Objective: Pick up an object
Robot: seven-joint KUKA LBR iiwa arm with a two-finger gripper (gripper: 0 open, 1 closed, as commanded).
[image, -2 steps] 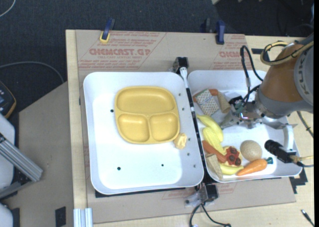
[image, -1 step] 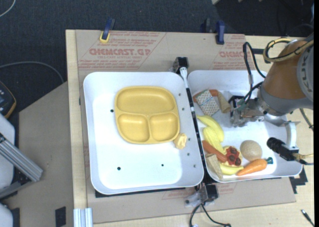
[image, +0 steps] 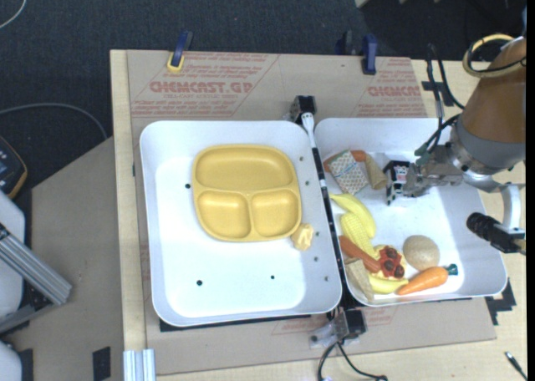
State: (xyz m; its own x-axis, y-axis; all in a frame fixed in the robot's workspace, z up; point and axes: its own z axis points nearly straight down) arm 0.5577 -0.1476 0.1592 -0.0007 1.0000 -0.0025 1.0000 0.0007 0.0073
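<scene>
My gripper (image: 396, 186) hangs low over the back part of the right bin (image: 468, 204), on the grey arm with its orange band (image: 498, 95). Just to its left lie a speckled sandwich piece (image: 346, 171) and a small brown item (image: 373, 170). Closer to the front are a yellow banana-like piece (image: 356, 216), a tan round potato (image: 420, 251), an orange carrot (image: 425, 279) and a cluster of red berries (image: 389, 261). Nothing is visibly held in the gripper.
The left bin (image: 167, 229) holds a yellow divided tray (image: 246, 190), and a small pale yellow piece (image: 303, 238) rests at that bin's right edge. An orange strip (image: 357, 248) and another yellow piece (image: 380, 284) lie in the right bin's front left corner.
</scene>
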